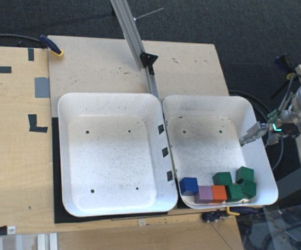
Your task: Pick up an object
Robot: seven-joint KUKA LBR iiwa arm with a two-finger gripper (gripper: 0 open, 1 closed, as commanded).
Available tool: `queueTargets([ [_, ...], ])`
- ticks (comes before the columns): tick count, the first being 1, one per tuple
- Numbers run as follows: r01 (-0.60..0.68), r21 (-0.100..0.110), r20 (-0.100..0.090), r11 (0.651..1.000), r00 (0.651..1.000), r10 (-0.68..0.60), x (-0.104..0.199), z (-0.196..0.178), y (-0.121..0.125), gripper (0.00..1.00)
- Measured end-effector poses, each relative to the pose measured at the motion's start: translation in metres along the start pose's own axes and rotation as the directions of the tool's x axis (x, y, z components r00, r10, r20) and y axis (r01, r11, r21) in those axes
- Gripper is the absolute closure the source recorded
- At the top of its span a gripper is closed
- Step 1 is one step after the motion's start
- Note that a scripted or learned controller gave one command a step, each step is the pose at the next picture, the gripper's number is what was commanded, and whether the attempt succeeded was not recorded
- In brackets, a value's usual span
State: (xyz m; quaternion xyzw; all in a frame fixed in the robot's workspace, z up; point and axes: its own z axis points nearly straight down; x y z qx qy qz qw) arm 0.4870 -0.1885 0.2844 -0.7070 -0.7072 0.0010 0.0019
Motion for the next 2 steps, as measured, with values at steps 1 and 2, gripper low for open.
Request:
queueTargets([
  [1,0.001,-0.003,0.001,1.0,1.0,-0.001,0.0,-0.002,0.001,0.0],
  [2,0.001,0.002,0.0,1.0,1.0,-0.001,0.011,0.052,-0.003,0.0],
])
